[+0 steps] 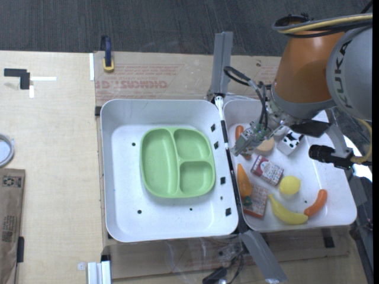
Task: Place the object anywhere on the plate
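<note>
The green plate (176, 161), with three compartments, lies in the left white bin (118, 218). My gripper (247, 141) is low over the left part of the right bin (337, 218), just past the divider between the bins. A small tan piece (267, 146) lies right beside it, and an orange-red piece (238, 131) sits just to its left by the bin wall. Whether anything is held is hidden from this angle.
The right bin also holds a carrot (243, 181), a red-and-white box (267, 171), a small flat carton (256, 204), a lemon (289, 185), a banana (286, 212), a sausage (315, 202) and a white die (289, 142). The arm's orange band (308, 70) looms over the bin's back.
</note>
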Controlling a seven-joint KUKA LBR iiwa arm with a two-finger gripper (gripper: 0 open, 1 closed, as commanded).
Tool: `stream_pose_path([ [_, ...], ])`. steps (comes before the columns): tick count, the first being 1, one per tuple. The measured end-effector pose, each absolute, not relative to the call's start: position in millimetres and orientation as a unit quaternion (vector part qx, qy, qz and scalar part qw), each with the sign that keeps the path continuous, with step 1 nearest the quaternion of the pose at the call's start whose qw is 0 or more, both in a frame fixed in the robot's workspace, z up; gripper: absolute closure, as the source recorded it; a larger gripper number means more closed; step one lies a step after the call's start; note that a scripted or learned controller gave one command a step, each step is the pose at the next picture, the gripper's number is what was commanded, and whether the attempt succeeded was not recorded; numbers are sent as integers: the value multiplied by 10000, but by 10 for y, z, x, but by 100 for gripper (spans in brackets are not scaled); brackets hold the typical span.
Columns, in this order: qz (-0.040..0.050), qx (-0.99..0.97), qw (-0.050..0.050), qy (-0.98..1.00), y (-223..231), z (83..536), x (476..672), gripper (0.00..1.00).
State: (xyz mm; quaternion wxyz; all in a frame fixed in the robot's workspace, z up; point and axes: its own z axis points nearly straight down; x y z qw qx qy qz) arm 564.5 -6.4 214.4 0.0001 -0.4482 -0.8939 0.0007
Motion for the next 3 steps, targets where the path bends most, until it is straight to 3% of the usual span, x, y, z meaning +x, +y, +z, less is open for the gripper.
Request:
stream_pose_path([
  [1, 6, -4567, -7, -8896, -771, 3232, 5294, 100],
  [2, 8, -3725, 7, -9280, -205, 2703, 5599, 100],
  [3, 4, -3536, -5, -9354, 749, 2616, 5937, 100],
])
